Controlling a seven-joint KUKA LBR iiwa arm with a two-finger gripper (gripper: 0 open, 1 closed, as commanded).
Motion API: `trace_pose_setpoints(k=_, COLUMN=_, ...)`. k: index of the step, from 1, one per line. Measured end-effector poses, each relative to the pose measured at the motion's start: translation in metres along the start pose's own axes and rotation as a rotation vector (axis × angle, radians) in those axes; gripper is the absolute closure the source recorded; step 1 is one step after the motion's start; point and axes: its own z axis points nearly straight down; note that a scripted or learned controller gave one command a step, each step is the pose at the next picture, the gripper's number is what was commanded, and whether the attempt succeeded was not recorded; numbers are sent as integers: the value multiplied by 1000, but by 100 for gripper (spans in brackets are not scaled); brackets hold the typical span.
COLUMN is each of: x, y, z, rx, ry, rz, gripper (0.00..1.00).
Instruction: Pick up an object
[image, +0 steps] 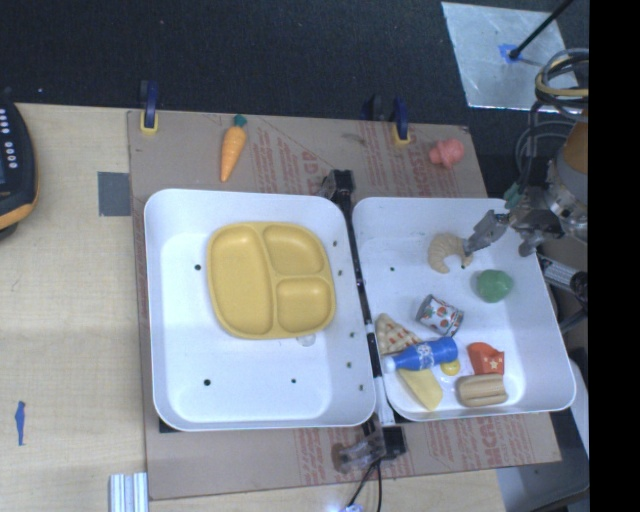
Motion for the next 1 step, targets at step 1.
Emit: trace_pose_setpoints(k=1, x=9, y=-52, z=113, rx=-7, ry=7, rz=3, gripper=0)
